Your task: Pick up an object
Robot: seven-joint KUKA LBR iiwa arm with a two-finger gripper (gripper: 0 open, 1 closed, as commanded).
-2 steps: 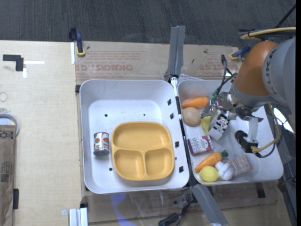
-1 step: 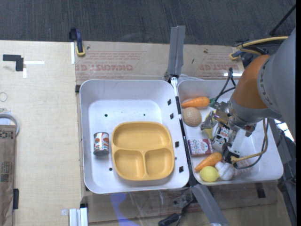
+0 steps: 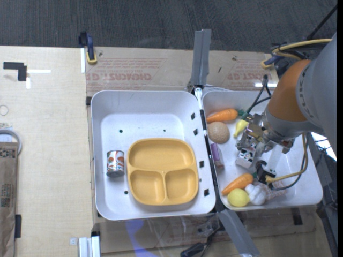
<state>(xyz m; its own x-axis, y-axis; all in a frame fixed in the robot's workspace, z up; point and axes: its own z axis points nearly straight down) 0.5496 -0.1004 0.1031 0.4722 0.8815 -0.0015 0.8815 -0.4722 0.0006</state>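
My gripper (image 3: 247, 152) hangs low in the right bin (image 3: 305, 196), near its middle, below the grey arm with its orange band (image 3: 286, 95). Around it lie an orange carrot (image 3: 222, 115) at the bin's back left, a tan egg-shaped object (image 3: 218, 132) and a small yellow piece (image 3: 241, 126). A purple item (image 3: 216, 155) lies against the left wall. In front of the gripper sit a second carrot (image 3: 237, 182), a yellow lemon (image 3: 238, 198) and a white garlic bulb (image 3: 257, 194). Nothing shows as held.
The left bin (image 3: 102, 122) holds a yellow divided plate (image 3: 162, 171) and a small tin can (image 3: 115, 163) to the plate's left. Cables (image 3: 289, 176) loop from the wrist over the right bin's front right. A brown package (image 3: 7, 170) lies at the bench's left edge.
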